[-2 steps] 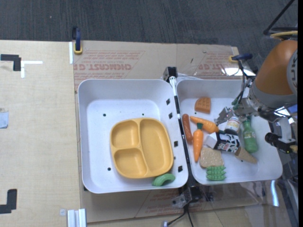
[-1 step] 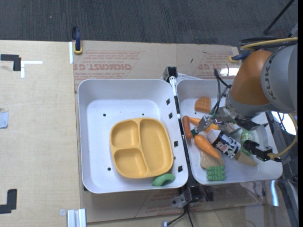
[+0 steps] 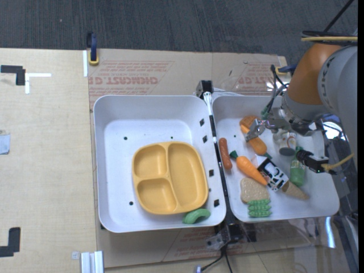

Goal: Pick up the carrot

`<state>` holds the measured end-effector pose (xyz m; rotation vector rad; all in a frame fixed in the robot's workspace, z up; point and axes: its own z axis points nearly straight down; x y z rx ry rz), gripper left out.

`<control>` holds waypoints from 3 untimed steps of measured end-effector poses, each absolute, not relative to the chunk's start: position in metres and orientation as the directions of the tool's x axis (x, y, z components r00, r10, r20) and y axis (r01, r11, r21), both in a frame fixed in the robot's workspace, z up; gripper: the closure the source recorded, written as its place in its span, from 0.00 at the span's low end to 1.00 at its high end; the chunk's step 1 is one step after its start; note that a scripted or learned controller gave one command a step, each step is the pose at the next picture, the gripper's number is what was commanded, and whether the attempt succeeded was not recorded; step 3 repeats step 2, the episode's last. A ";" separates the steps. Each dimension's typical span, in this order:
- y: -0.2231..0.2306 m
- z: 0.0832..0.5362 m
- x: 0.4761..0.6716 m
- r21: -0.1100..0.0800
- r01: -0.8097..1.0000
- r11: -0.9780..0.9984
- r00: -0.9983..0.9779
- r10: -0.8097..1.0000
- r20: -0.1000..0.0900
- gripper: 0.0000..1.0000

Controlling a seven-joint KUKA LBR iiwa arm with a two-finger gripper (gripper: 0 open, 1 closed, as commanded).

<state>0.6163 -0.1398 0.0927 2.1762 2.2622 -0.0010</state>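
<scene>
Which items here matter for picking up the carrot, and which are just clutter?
Job:
- tapered orange carrot with green stem end, right bin
- arm's tool, above that bin

Clutter:
- yellow three-compartment plastic plate
- green curved pepper-like piece
- reddish-brown sausage
- tan bread slice
- green pea pod

Below and left of the claw (image 3: 257,128), the carrot (image 3: 251,169) lies hemmed by a sausage (image 3: 226,153), bread slice (image 3: 253,190) and black-and-white block (image 3: 273,174), with bare bin floor (image 3: 230,127) left of the claw.
</scene>
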 end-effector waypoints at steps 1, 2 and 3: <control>-0.140 0.102 0.617 0.002 0.999 0.045 -0.045 0.999 -0.005 1.00; -0.059 0.191 0.579 -0.002 0.999 -0.049 0.049 0.999 -0.001 1.00; -0.059 0.191 0.579 -0.002 0.999 -0.049 0.049 0.999 -0.001 1.00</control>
